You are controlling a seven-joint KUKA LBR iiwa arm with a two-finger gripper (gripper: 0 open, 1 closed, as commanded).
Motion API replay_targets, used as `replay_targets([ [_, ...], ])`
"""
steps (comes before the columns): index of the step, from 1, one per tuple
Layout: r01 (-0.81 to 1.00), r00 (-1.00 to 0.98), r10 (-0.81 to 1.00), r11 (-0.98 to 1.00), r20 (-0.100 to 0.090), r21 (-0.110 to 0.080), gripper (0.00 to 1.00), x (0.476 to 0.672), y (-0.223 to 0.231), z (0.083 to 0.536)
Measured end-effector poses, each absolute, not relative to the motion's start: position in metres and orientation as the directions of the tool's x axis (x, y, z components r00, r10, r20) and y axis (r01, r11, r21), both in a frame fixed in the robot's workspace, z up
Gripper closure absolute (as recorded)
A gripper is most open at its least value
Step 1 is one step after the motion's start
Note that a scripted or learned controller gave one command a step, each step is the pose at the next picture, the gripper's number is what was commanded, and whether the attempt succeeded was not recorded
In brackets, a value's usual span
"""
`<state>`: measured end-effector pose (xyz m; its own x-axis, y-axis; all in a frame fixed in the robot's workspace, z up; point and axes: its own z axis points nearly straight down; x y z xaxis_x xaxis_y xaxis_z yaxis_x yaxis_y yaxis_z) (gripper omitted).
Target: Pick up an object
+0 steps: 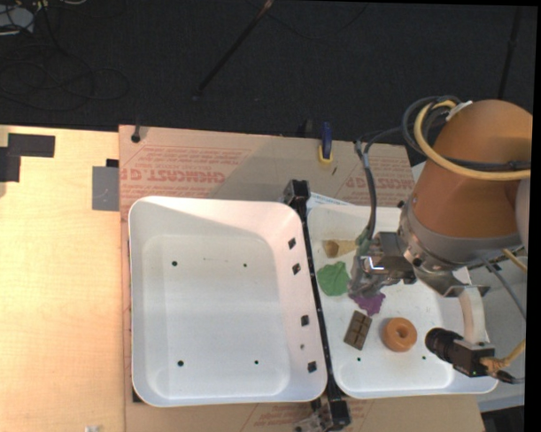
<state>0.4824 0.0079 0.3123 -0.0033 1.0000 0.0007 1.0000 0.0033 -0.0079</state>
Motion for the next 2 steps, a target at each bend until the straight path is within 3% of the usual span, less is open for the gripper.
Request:
replay_targets([
  [1,1.0,-0.002,1.0,0.002,0.0,0.013,1.0,0.496,0.003,0.514],
  [2,1.0,-0.002,1.0,0.002,-0.001,-0.021,1.0,0.475,0.036,0.312],
])
